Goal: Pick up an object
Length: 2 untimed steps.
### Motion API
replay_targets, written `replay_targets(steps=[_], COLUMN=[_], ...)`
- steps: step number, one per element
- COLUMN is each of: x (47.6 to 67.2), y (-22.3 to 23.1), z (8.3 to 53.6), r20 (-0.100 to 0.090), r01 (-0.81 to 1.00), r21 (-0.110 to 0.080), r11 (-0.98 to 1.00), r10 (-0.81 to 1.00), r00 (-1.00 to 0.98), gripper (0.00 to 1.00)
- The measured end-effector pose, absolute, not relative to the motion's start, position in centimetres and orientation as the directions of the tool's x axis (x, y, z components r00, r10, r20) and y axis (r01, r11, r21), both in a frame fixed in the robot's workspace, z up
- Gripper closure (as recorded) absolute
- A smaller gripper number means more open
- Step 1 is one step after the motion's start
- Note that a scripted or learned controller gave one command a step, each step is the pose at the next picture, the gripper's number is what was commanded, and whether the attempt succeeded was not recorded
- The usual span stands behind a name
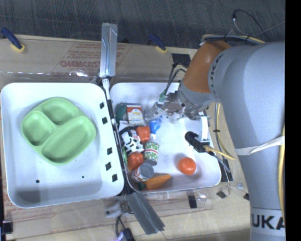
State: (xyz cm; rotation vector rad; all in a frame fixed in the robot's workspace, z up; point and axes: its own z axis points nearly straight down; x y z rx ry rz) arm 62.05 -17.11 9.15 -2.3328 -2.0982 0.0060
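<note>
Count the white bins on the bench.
2. The left bin holds a green divided plate; the right bin holds a heap of small items under the gripper.

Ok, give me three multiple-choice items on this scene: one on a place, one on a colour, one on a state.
1. Where does the divided plate lie?
A. in the left bin
B. in the right bin
C. on the bench outside both bins

2. What colour is that plate?
A. blue
B. green
C. red

3. How does the orange ball lie?
A. stacked on the plate
B. pressed among the pile by the divider
C. alone on the right bin's floor, apart from the pile

Key: 1 A, the plate sits on the left bin's white floor. 2 B, it is pale green all over. 3 C, white floor shows all round the ball.
</note>
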Motion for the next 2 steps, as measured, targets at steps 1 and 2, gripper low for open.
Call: replay_targets(steps=[1, 2], x=[62.1, 65.7], y=[-17.0, -13.3], z=[10.1, 20.6], r20=[0.001, 0.0], r01=[0.995, 0.999], r21=[-0.007, 0.002], r11=[-0.102, 0.048], r10=[0.995, 0.999], r00=[0.102, -0.048], gripper=[1.0, 1.0])
